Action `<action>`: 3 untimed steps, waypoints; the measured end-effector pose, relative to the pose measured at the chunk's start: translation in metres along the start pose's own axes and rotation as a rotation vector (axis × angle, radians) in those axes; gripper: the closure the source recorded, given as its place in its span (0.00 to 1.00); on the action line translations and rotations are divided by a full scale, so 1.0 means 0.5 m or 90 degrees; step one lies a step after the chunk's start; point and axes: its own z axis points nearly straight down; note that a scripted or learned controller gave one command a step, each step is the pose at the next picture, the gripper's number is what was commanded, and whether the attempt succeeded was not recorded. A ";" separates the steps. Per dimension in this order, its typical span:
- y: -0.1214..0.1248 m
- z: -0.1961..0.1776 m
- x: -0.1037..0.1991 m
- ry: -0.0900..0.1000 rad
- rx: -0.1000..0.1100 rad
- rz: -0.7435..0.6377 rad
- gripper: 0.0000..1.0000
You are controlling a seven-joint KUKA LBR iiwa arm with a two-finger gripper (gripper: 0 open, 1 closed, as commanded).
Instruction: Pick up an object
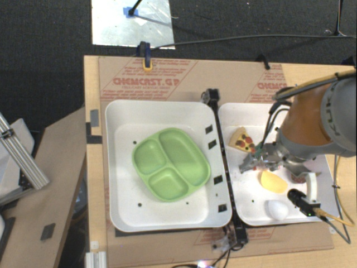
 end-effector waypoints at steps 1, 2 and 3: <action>0.005 0.047 -0.004 -0.003 -0.006 0.002 0.00; 0.011 0.020 -0.009 -0.007 -0.014 0.002 1.00; 0.000 -0.072 -0.010 -0.001 -0.005 0.000 1.00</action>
